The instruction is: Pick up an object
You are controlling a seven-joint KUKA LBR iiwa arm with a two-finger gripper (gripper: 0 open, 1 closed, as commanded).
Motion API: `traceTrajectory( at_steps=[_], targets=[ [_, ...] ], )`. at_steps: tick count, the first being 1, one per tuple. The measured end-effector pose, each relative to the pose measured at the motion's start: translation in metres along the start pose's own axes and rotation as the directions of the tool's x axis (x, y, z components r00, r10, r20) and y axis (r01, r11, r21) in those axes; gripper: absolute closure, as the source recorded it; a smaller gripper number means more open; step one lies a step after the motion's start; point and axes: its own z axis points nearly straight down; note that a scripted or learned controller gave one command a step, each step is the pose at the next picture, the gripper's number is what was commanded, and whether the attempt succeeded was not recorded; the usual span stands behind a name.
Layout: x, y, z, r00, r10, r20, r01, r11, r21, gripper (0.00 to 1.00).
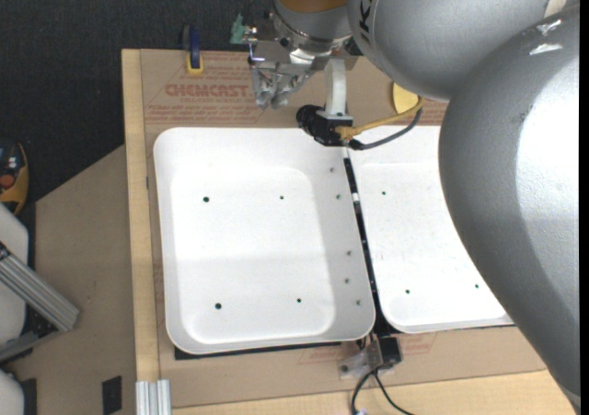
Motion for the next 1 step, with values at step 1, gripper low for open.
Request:
traceTrajectory(
  at_steps=[1],
  targets=[
    [-0.0247,0.0008,-0.0603,1.000,-0.001,-0.001,0.001,1.000,-0.007,1.00]
  ],
)
